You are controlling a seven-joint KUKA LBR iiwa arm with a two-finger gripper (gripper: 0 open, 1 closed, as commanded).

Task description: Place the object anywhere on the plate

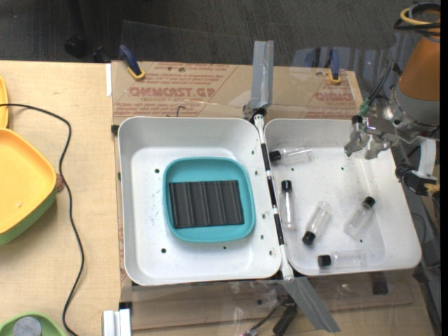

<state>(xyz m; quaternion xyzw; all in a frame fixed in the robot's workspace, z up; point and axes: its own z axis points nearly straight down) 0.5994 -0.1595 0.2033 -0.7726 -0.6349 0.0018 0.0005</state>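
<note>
One tool (369, 144), on grey arm w/ orange band, hangs over upper right corner of right bin (399, 257). Fingers point down, slightly apart, nothing between them; exact spread hard to judge at this res.

Five clear vials w/ black caps in right bin: one (290, 154) near top left corner, one (286, 200) along left wall, one (316, 224) mid-bin, one (360, 215) right of centre, one (343, 260) by front rim. Closest to tool is approx. the right-of-centre vial, below and just left of it, apart; no contact w/ any.

Left bin (140, 208): teal plate (208, 200) w/ dark ribbed centre, nothing on it. Well apart from tool, across the divider.

Risks (judgement): vials are round, smooth, lying flat, so likely to roll or squirt out of a pinch; a loose grip could drop one on the bin walls during the carry across.
</note>
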